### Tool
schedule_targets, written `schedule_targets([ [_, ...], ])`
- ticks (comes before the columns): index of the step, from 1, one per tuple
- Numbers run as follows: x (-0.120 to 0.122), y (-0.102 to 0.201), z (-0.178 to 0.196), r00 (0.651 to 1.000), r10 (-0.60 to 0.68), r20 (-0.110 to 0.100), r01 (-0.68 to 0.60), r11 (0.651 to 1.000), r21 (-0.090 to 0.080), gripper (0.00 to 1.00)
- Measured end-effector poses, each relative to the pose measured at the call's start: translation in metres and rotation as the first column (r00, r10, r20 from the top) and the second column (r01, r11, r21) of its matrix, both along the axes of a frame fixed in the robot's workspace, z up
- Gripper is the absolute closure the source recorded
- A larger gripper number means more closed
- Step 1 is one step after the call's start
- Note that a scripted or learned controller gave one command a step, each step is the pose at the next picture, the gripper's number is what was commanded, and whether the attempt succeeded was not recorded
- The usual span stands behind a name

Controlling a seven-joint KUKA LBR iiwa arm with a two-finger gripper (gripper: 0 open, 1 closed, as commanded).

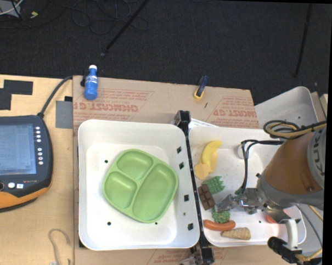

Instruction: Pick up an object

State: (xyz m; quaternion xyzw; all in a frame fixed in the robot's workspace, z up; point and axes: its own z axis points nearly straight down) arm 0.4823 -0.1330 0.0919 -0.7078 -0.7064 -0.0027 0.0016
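Observation:
The right bin (230, 159) holds several toy foods. A yellow banana (210, 152) lies at the back, with a yellow chunk (202, 170) just below it. Nearer the front are a green leafy piece (215, 184) and a brown bar (206, 197). A small green piece (221, 216), a red sausage (219, 225) and a tan cone (236, 233) lie along the front wall. My gripper (232, 202) hangs low over the bin's middle, just right of the brown bar and above the small green piece. The arm's bulk hides the bin's right half.
The left bin (99, 154) holds a green divided plate (140, 184). A control pendant (16, 155) lies on the bench at far left. A blue bottle (91, 83) and a yellow-handled tool (201, 88) sit on the cardboard behind the bins.

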Motion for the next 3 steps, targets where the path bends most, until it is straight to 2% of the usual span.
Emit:
schedule_targets([
  [1, 0.003, -0.002, 0.013, 1.000, -0.008, 0.008, 0.008, 1.000, 0.000, 1.00],
  [2, -0.002, 0.004, 0.059, 1.000, 0.003, -0.001, -0.003, 1.000, -0.006, 1.00],
  [3, -0.006, 0.005, 0.102, 1.000, 0.003, -0.001, -0.003, 1.000, -0.006, 1.00],
])
